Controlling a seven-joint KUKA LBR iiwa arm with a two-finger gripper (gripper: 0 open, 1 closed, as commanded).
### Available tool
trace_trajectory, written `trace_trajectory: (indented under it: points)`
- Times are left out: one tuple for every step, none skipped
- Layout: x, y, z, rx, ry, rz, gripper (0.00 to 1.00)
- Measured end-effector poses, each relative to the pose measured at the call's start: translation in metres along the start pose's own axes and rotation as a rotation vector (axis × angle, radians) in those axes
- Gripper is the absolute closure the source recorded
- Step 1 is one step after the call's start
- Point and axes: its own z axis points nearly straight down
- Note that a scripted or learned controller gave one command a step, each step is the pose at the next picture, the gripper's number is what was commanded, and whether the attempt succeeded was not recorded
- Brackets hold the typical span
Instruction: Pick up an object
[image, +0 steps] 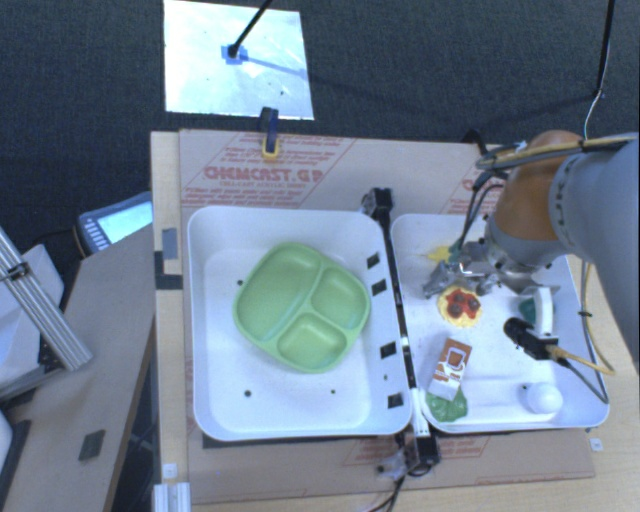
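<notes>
My gripper (453, 277) hangs over the back left part of the right bin (500, 225), the grey arm coming in from the right. Just in front of it and partly under it lies a round yellow toy with red spots (461, 307). A small yellow piece (440, 254) lies just behind the gripper. Nearer the front, a brown and white box (451, 367) rests partly on a green leaf-shaped thing (447, 406). A white ball (543, 398) sits in the front right corner. A white and teal thing (537, 308) lies at the right, beneath the arm.
The left bin (220, 400) holds a light green divided plate (302, 306) near its middle. A black divider with clips (392, 290) runs between the two bins. The bins sit on a cardboard sheet (330, 165).
</notes>
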Motion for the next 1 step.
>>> trace_trajectory:
  points:
    - [-0.0006, 0.0015, -0.0131, -0.005, -0.002, 0.001, 1.0]
